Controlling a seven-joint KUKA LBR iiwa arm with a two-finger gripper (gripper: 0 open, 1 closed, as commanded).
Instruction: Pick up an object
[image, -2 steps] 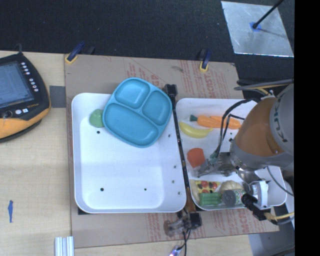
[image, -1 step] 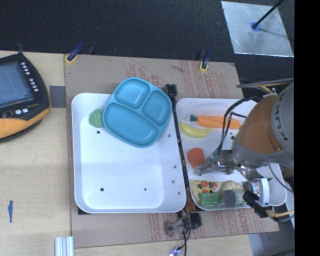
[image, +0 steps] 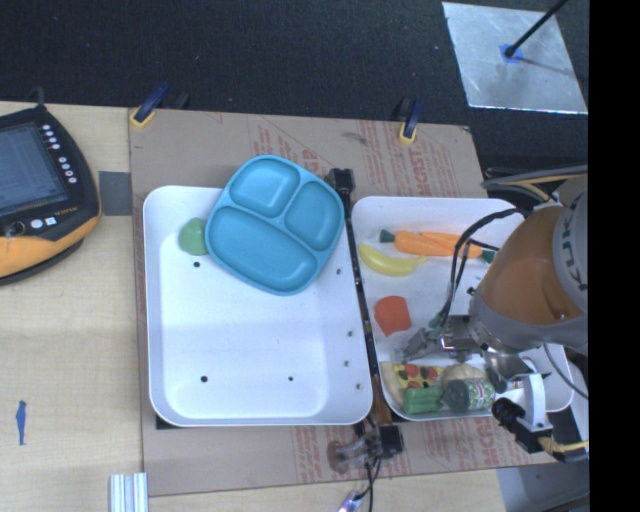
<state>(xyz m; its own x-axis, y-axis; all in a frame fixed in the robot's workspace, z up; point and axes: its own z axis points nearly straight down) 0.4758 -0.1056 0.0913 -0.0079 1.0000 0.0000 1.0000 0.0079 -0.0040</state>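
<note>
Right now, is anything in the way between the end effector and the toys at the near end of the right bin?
Nothing visible. The end effector hangs directly over the toy pile in the right bin, beside the red block.

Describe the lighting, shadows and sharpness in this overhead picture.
Camera view: even, soft light; the blue three-compartment plastic plate casts faint shade on the left white bin; the grey-and-orange arm blurs near the gripper; small toys at the right bin's front are indistinct.
</note>
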